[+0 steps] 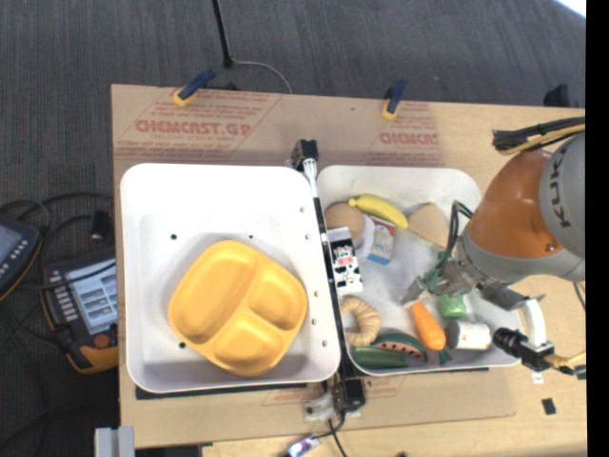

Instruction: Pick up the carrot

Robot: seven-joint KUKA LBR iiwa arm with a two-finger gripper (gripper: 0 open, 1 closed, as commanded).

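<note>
**Carrot lying in right bin, arm over it**

Small orange tapered carrot (429,325) lies in the right white plastic bin (333,173), near its front edge, tilted with the narrow end toward the upper left. Not between any fingers that can be made out; it rests among other items.

Just beside it to the right: a small green block-like piece (454,305) and a white cylindrical object (470,334). To its left and slightly forward, a watermelon-slice toy, green rind with dark red face (392,349), lies along the front wall. Left of that, a tan ring-shaped pretzel or doughnut toy (361,319).

Farther back in the same bin: a yellow plastic banana (379,209), a small white and blue carton (382,241), a tan rounded item (341,221) near the dividing wall.

The hand (440,281) sits just above and behind the carrot, dark and cluttered; cannot tell whether it is apart or together. Grey arm with orange band (514,219) comes in from the right, covering the bin's right side.

Left white plastic bin (143,188) holds a yellow three-compartment plate (238,305). Both bins sit on a brown cardboard-covered tabletop (190,127).
</note>
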